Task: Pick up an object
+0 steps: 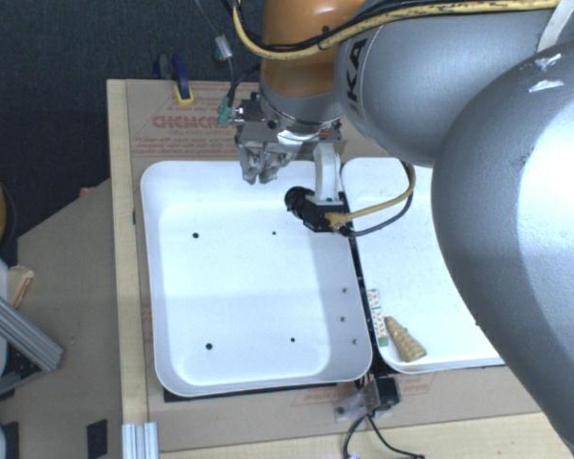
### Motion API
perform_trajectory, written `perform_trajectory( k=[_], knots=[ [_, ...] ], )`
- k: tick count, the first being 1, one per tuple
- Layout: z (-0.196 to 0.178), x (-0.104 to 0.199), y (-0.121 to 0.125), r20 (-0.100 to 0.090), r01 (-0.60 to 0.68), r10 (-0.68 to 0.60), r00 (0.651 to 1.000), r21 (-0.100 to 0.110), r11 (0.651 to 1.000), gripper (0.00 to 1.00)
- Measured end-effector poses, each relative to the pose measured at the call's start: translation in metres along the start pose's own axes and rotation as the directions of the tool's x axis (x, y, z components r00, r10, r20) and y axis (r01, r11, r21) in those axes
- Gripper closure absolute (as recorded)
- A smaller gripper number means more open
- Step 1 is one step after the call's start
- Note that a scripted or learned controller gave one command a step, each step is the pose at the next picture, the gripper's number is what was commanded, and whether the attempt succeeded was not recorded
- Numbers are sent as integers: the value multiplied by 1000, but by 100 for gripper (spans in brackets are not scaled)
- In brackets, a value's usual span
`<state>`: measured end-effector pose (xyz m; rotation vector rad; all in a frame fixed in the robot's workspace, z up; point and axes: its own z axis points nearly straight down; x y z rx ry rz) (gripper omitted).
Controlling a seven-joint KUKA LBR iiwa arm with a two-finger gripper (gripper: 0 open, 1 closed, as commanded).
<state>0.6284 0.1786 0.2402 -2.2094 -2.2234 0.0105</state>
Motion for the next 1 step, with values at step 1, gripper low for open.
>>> perform_trajectory(
  k=[1],
  knots=[
    [-74, -41, -21, 0, -10, 10, 1000, -14, 1000, 100]
  ],
)
